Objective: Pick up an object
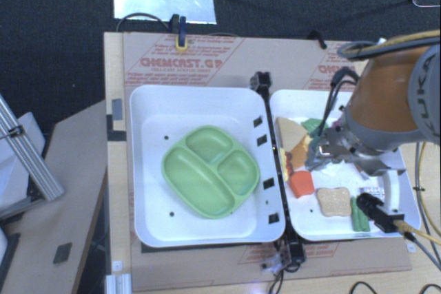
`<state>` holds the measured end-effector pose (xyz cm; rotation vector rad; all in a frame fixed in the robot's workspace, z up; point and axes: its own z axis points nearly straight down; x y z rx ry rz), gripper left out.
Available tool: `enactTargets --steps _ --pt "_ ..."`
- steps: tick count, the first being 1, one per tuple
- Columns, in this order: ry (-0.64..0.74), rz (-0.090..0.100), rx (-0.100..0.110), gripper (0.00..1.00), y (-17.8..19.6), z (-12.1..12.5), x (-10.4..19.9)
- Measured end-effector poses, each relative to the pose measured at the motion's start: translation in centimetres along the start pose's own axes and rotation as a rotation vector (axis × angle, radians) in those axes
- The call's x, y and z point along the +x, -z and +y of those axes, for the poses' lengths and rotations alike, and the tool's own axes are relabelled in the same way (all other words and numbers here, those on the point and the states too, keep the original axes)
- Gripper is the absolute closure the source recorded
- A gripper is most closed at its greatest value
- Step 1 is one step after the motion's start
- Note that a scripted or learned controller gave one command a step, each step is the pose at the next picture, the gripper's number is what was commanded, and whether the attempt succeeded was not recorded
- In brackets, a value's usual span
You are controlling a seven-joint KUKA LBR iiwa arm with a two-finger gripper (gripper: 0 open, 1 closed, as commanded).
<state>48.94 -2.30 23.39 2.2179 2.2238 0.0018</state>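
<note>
Clearly low over the right bin [396, 160], the gripper [318, 156]; cannot tell its state from this slant, nor anything clamped in it; nearest, just below and slightly toward the left bin [200, 101], the orange-red block [301, 184], squarish, no marked long axis; further along, a toast slice [334, 201], lying flat; beyond it a green stick [360, 214], long axis running toward the bin's near rim; likeliest pick the block, as a judgement.

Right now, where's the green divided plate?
In the camera view the green divided plate lies in the middle of the left bin, apart from the food pieces, which are in the right bin.
</note>
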Motion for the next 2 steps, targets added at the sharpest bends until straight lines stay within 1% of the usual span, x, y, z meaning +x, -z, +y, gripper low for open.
enactTargets --steps 1,2 --pt "0.002 0.000 -0.001 1.00 -0.11 0.65 -0.03" --pt "0.003 0.000 0.000 1.00 -0.17 0.19 0.38"
